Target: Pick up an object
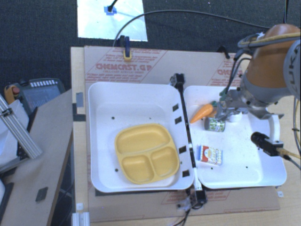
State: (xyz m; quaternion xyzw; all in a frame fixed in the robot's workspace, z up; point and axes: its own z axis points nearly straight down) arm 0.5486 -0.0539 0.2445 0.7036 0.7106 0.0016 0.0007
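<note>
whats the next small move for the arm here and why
Probably a short straight descent onto the small can. The end effector sits at the can's upper right in the right bin, beside the carrot, with nothing visibly held. The carton lies farther off, so the can looks like the nearest target.

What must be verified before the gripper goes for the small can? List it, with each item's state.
1. Small can is in the right bin: ok.
2. Gripper is positioned over the can: ok, it sits just above and beside it.
3. Can is free of neighbours: not ok, the toy carrot lies close on its upper left.
4. Finger state: cannot tell, the wrist hides it.
5. Can is between the fingers: cannot tell.
6. The small carton is out of the way: ok, it lies apart, nearer the front.
</note>
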